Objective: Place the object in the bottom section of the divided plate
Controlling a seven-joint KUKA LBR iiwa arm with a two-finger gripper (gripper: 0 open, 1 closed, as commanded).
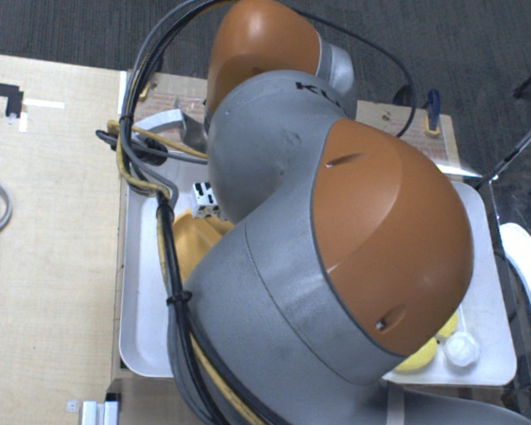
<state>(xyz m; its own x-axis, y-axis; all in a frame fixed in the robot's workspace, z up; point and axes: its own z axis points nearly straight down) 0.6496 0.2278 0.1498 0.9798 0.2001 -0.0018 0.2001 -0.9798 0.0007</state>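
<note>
Grey arm (pixel 333 289): covered most of both bins.
Gripper: hidden beneath; grip state could not be told.
Yellow object (pixel 420 355): near right, beside white cap (pixel 461 349).
Divided plate: unseen; placement unconfirmed.

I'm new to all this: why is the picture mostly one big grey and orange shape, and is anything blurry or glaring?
Camera view: the arm sits close under the lens, looming large and covering most of the white bin; lighting is soft and even, with faint sheen on the orange shell; edges look reasonably sharp.

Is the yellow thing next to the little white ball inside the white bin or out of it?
Inside. The yellow thing lies on the white bin floor, within its rim, beside the little white ball.
</note>
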